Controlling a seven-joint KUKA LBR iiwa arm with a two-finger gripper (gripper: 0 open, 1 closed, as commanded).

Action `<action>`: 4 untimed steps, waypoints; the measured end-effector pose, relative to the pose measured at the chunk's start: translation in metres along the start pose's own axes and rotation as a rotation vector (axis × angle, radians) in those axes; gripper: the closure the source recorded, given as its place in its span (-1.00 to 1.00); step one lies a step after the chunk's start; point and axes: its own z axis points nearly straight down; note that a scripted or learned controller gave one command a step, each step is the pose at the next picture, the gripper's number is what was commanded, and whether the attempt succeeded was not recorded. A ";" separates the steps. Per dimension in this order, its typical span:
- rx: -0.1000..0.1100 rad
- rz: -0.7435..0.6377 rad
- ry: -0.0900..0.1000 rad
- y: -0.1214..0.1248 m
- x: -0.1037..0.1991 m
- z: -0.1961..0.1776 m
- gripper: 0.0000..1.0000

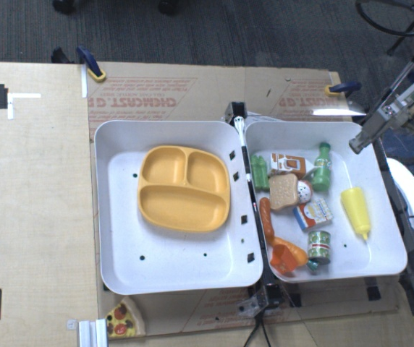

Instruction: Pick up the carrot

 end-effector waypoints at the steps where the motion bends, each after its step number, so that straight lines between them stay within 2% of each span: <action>1: -0.003 -0.003 -0.004 0.003 -0.001 -0.010 1.00; 2: -0.003 -0.003 -0.004 0.003 -0.001 -0.010 -1.00; 3: -0.007 -0.005 -0.009 0.005 -0.003 -0.019 1.00; 4: -0.006 -0.004 -0.008 0.005 -0.003 -0.019 -1.00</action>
